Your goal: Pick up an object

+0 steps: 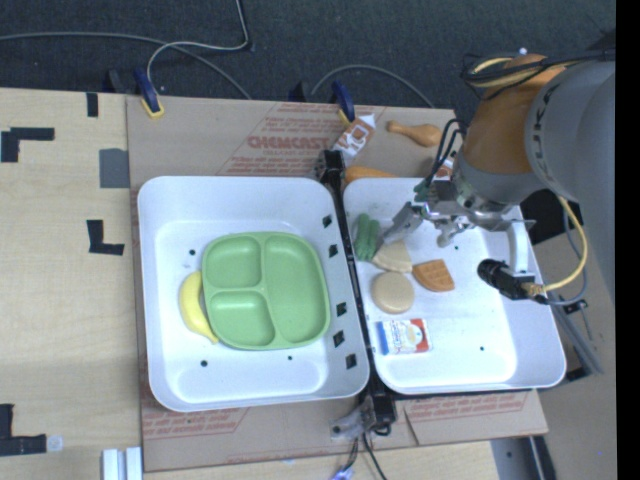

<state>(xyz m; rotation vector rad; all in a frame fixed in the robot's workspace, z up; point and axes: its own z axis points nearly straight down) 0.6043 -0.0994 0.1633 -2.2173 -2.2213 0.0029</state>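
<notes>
- The gripper (425, 226) is low over the far part of the right bin (520, 353); its two fingers stand apart, open, with nothing between them.
- One finger (400, 224) reaches left toward a green vegetable (366, 236), which lies at the left wall of this bin.
- Just near of the gripper lie a pale wedge (394, 258), a round beige bun (393, 292) and an orange-brown slice (434, 275), close together.
- A small red and white packet (404, 336) lies nearer; its print is too small to read.
- The left bin (170, 368) holds a green divided plate (266, 290) with a banana (193, 308) touching its left edge.
- The cardboard (280, 148) under the bins has red letters, seemingly "CHEMCAST".
</notes>
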